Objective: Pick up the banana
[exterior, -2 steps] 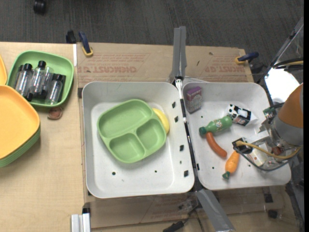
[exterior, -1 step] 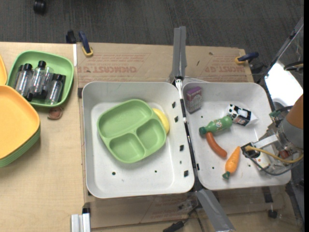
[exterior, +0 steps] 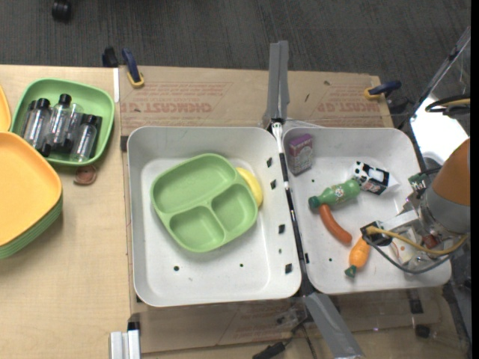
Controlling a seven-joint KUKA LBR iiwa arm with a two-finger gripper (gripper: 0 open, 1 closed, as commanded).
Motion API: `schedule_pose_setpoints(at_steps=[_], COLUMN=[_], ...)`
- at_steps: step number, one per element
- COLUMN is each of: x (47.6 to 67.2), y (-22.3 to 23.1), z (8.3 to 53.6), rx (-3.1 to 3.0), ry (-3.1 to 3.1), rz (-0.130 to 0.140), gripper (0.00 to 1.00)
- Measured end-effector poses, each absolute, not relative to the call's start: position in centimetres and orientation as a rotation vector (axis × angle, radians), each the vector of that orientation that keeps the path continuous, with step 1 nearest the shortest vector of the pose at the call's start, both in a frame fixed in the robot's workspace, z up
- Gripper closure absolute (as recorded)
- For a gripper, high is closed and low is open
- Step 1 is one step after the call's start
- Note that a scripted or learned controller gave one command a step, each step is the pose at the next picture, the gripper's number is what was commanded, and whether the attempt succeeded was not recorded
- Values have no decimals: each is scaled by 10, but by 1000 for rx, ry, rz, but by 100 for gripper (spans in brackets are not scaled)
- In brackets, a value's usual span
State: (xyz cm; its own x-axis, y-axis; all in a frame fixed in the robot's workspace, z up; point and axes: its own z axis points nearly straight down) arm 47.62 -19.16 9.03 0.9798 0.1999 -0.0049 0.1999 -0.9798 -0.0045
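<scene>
Camera view shows my arm [exterior: 449,193] at the right edge of the right bin [exterior: 389,279]. My hand [exterior: 419,234] is low there; I cannot tell its state. The banana [exterior: 253,185] lies far to the left, in the left bin [exterior: 202,286], half under the green plate [exterior: 203,209].

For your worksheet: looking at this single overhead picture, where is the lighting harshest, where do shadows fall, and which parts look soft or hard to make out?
Camera view: the right bin is washed out along its far right rim, almost glaring; the green divided plate casts a soft shadow on the left bin floor and largely hides the banana; the arm at the right edge looks blurred, so the tool is hard to make out among cables.
</scene>
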Motion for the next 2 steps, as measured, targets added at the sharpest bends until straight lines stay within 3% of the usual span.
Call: schedule_pose_setpoints(at_steps=[2], x=[484], y=[-216], z=[90], rx=[-3109], ry=[-318], rz=[10], gripper=[0])
